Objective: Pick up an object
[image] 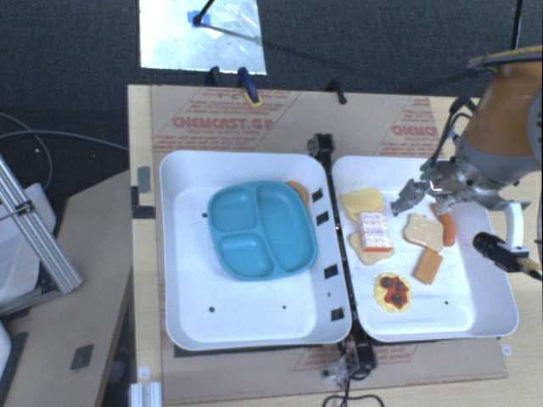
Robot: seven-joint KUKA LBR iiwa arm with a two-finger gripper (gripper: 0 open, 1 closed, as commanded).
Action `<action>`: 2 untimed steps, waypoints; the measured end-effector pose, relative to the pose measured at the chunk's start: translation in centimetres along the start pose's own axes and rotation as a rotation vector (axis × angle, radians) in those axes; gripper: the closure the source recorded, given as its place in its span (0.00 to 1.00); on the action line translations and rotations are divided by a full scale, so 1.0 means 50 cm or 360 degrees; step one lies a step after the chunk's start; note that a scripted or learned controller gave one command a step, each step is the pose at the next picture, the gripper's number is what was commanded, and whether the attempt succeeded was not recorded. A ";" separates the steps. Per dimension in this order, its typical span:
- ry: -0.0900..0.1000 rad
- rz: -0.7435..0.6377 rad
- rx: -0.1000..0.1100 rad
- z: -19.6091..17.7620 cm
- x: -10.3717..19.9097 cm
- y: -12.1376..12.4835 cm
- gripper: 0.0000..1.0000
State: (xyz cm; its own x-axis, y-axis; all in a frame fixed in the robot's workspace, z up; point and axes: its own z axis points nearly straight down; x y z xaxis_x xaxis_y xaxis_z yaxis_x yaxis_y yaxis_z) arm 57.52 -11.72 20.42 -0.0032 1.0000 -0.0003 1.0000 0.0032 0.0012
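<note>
Tan and flat: toast slice (423, 230), probably toy food, in the right bin (492, 312), toward its far right part. Judged the likeliest pick, being nearest under the gripper (420, 195). Likely light and stiff, maybe slightly spongy; not fragile. Thin, though, and flush on the bin floor, so awkward to get under. Best taken across its narrower width, pinching two opposite edges from straight above; otherwise apt to skid on the smooth white floor. Just beside it on the right, touching or nearly so, an orange sausage (446, 227), rounder and prone to roll, crowding that edge. Just below, an orange-brown block (428, 266), chunkier and perhaps an easier grab. Left of the slice, a pink-and-white wafer (374, 231) resting on a beige piece (366, 253), with a yellow cheese wedge (363, 202) beyond, and a small round pizza (392, 292) nearer the front wall. Gripper hanging over the bin's far side, just above and left of the slice, apparently apart from it; cannot tell whether spread or closed, and nothing seen gripped. Further out, across the divider, left bin (182, 312) bearing a blue divided plate (261, 230), well apart from the pick.
</note>
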 end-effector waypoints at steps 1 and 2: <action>0.0001 -0.0009 -0.0006 0.087 0.039 0.160 0.00; -0.0004 0.0007 -0.0010 0.239 -0.039 0.079 0.00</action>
State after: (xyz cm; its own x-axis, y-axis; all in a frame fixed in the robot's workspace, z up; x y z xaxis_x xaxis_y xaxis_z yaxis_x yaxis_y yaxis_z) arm 61.50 -13.68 8.48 0.0009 1.0000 -0.0029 1.0000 -0.0009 0.0076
